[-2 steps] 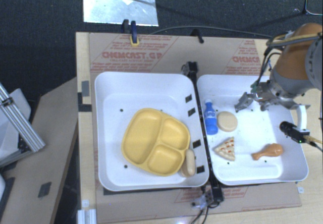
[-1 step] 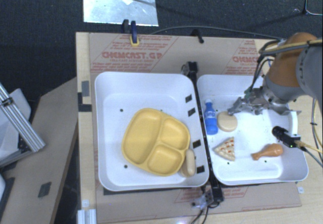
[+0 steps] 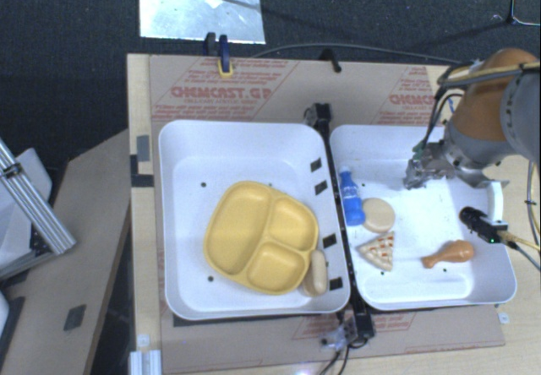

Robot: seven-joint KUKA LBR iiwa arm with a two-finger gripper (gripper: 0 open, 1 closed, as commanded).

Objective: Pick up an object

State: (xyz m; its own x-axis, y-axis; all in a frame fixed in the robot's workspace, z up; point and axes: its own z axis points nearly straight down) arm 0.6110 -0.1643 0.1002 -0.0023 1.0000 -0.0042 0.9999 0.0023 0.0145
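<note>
Camera view, gripper [image 3: 420, 172] over right bin [image 3: 482, 289]

Yellow tray [image 3: 262, 236] smooth plastic; white bins [image 3: 245, 142] glossy plastic; bench [image 3: 279, 86] matt cardboard.

Robotics lab — KUKA arm [image 3: 494, 111] over bench w/ two white bins [image 3: 182, 145], dark carpet, cables.

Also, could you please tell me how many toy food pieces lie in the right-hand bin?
4: blue plastic bottle along the left wall, round tan cookie beside it, pizza slice below, brown drumstick right.
</note>
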